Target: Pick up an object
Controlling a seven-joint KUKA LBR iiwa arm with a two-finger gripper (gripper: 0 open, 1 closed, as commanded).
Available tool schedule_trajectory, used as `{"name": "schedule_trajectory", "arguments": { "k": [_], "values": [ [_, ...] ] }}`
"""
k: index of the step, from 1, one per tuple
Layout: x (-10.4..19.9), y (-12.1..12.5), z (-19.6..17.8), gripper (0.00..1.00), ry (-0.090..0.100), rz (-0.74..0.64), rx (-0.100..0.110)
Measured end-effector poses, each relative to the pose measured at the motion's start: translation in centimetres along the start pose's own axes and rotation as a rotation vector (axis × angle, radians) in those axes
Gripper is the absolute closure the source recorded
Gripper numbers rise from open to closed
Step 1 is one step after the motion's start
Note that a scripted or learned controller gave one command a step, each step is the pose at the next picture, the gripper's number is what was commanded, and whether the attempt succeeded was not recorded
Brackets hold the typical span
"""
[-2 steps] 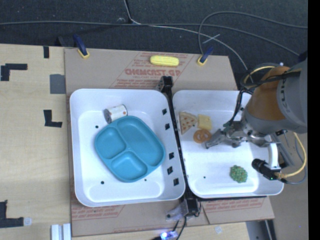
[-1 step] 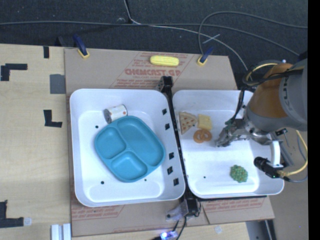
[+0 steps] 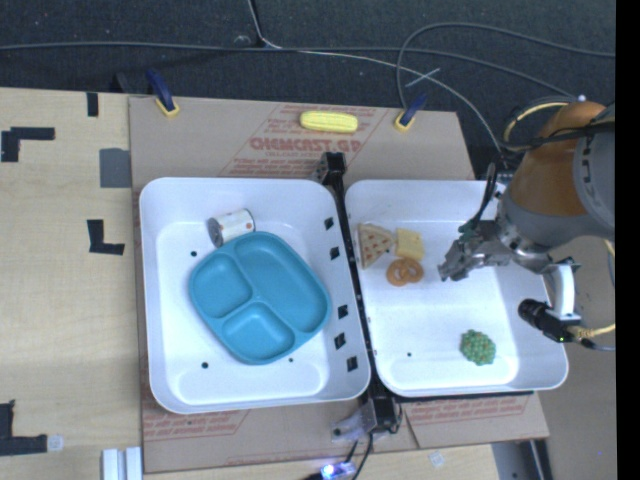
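Four small items sitting in right bin: pretzel, cheese cube, sandwich wedge, green broccoli. Gripper hovering just right of pretzel; fingers' spread impossible to tell, nothing visibly held. Judging best approach: centring over pretzel, descending straight, avoiding touching cheese. Left bin holding one blue tray, one cup. One yellow corn lying on tabletop beyond.

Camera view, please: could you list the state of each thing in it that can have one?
Blue tray: upright, flat in the left bin.
Small can: on its side, beside the tray.
Pretzel: flat in the right bin.
Green piece: resting, apart from the rest.
Gripper: over the right bin, beside the pretzel.
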State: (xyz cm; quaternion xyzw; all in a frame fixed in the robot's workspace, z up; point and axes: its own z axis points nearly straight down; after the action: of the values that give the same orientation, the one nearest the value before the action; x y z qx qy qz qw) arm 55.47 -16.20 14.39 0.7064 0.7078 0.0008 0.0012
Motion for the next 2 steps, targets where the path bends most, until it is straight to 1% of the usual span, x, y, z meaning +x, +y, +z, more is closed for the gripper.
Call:
{"name": "schedule_trajectory", "arguments": {
  "k": [1, 2],
  "values": [
    [0.0, -0.5, -6.2, 1.00, -0.001, 0.001, -0.002],
    [0.1, -0.8, -10.6, 1.00, -0.001, 0.001, -0.001]
  ]
}}
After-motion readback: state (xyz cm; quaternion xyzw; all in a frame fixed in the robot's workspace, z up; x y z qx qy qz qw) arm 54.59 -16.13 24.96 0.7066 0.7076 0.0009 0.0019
